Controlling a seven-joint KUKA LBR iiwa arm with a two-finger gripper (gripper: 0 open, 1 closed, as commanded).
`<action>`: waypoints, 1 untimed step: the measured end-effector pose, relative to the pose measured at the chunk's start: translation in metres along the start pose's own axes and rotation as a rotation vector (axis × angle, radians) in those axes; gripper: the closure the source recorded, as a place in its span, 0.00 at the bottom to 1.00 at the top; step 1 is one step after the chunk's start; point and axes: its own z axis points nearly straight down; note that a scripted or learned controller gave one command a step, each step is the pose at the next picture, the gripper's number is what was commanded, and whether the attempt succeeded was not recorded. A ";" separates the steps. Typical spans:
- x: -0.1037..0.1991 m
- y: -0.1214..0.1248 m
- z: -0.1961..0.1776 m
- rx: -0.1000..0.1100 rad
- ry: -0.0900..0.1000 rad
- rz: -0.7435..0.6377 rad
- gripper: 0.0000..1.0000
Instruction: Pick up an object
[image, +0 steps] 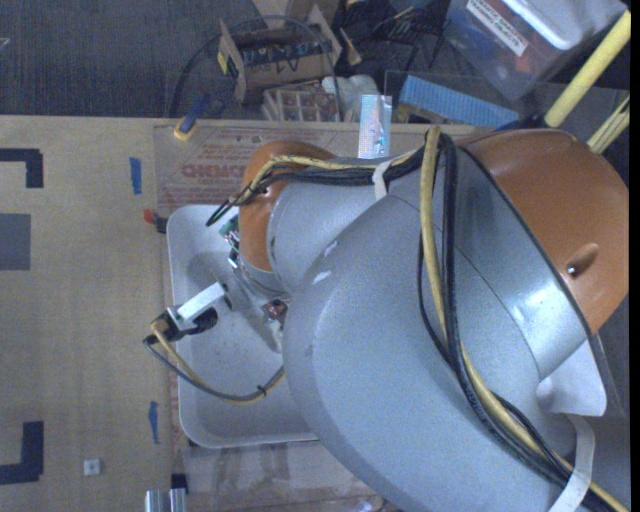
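One arm (420, 330) over a white bin (205, 405), end effector (262, 302) seemingly inside, grip untellable

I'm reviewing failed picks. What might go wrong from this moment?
1. The arm covers most of the white bin, so a missed grasp may go unseen by this camera.
2. The wrist appears close to the bin's wall, so a sideways move might bump or shift the bin.
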 end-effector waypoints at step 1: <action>0.001 0.003 -0.012 -0.001 0.005 0.006 1.00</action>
